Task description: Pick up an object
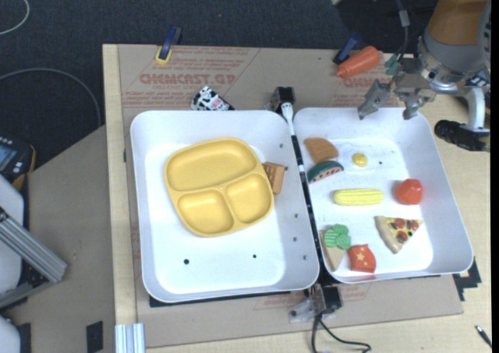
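So the arm is parked over the far edge of the right bin (pixel 448 211), with the gripper (pixel 392 105) hanging just above the rim and its two fingers spread apart, nothing between them. Looks to me like the very start of the job, the approach step, with no target committed to yet. All the candidates sit in that right bin: a corn cob (pixel 359 197) in the middle, a tomato (pixel 408 190) to its right, a pizza slice (pixel 398 231) nearer the front, a small yellow piece (pixel 359 160) closest to the gripper, a watermelon slice (pixel 324 171) and a brownish bread piece (pixel 320 148) by the left wall, plus a green thing (pixel 337 236) and a strawberry (pixel 361 257) at the front. The left bin (pixel 156 250) has a yellow divided plate (pixel 219 185) with a little brown block (pixel 274 177) touching its edge — well apart from the gripper. A carrot (pixel 358 61) sits outside on the bench. My guess at the next move: drop toward the nearest item and line the fingers across it — the corn seems easiest, since it lies apart from its neighbours.
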### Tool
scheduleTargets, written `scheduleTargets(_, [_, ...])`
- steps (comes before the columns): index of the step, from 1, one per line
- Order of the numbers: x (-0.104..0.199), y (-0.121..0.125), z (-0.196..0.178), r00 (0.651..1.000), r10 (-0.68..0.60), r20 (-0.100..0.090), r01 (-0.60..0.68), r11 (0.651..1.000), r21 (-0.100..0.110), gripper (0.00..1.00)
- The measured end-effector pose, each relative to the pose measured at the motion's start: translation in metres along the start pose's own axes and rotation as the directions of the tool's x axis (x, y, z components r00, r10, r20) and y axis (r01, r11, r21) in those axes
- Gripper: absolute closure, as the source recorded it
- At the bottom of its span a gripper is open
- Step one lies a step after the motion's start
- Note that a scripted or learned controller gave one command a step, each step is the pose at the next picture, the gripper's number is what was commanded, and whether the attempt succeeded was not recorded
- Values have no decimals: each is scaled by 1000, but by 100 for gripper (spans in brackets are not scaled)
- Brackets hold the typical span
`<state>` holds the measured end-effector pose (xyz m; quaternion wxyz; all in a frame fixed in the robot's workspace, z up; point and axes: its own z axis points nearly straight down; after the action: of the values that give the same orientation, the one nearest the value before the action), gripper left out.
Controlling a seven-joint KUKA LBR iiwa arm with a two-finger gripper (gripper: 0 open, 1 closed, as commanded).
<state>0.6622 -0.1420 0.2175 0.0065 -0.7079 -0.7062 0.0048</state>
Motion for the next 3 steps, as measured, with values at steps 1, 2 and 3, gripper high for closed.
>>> scheduleTargets(1, [0, 3, -10, 1000, -2, 2, 2, 1000, -15, 0])
scheduleTargets(2, [-2, 11, 37, 1000, -4, 2, 4, 1000, -12, 0])
scheduleTargets(3, [0, 9, 100, 1000, -4, 1, 4, 1000, -10, 0])
